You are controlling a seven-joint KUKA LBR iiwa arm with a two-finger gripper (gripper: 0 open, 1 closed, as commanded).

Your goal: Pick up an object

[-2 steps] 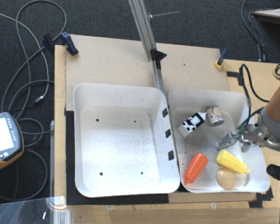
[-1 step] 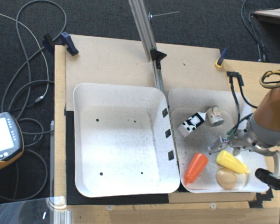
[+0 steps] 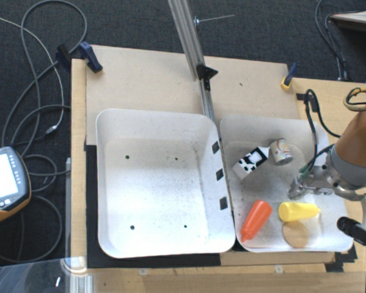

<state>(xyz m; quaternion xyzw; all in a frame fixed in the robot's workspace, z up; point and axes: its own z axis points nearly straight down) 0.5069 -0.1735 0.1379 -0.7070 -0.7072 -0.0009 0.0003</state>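
Wooden bench (image 3: 150, 80) under two shallow white bins side by side. Left bin (image 3: 110, 133) speckled, bare floor. Right bin (image 3: 245, 124) with all objects. Grey arm with orange band (image 3: 357, 143) in from right edge, over right bin. Gripper (image 3: 298, 187) low, just above and touching-close to yellow object (image 3: 299, 211) — finger spread unclear, cannot tell. Orange carrot-like piece (image 3: 255, 219) tilted, left of yellow one. Tan disc (image 3: 296, 235) below yellow, near front wall. Black-and-white block (image 3: 251, 161) mid-bin; small cylinder (image 3: 281, 151) just beside it.
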